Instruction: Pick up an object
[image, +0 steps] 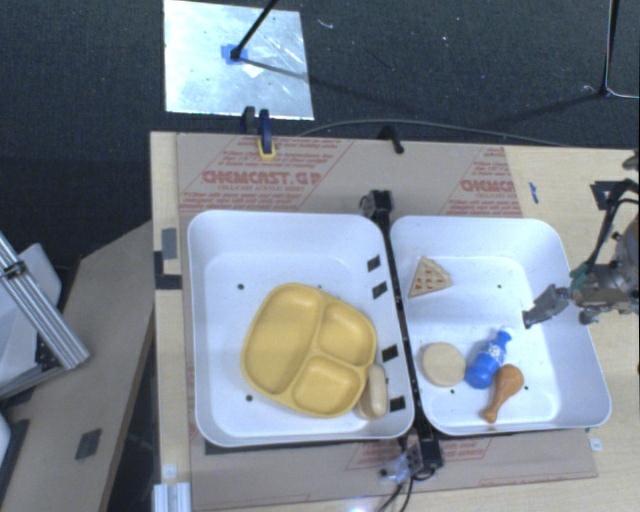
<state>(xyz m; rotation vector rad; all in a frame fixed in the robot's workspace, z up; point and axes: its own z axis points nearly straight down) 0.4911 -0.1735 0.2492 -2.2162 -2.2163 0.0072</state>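
Observation:
The right bin holds a pizza slice near its back left. Along its front lie a round tan biscuit, a small blue bottle and a brown drumstick. My gripper hangs over the right side of this bin, up and to the right of the blue bottle and apart from every object. Nothing shows in its grasp.
In the left bin a yellow divided plate lies with a pale bread roll at its front right corner. A black divider runs between the bins. Cardboard lies under both bins.

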